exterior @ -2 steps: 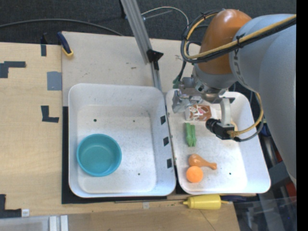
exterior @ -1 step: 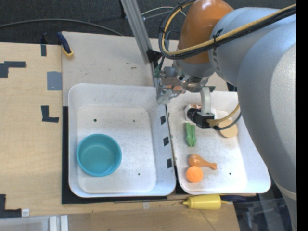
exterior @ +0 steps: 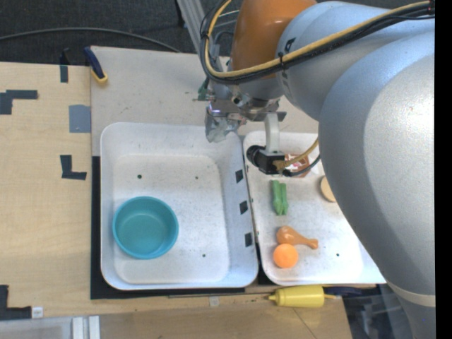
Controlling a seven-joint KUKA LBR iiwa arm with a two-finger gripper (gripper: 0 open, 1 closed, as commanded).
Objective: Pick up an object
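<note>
A yellow mustard bottle (exterior: 299, 296) lies on its side on the wooden table (exterior: 42, 210), just past the near rim of the right bin. A blue and yellow clamp (exterior: 96, 65) sits at the far left corner of the pale board, and dark tape marks (exterior: 71, 167) dot the table's left part

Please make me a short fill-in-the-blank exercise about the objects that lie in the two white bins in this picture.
1. The left bin holds a bowl whose colour is ____.
2. In the right bin, the orange ball lies just below the toy ____.
3. The long green vegetable lies in the ____ bin.
4. The yellow bottle lies outside the bins, on its ____.

Missing words: blue; drumstick; right; side.
</note>
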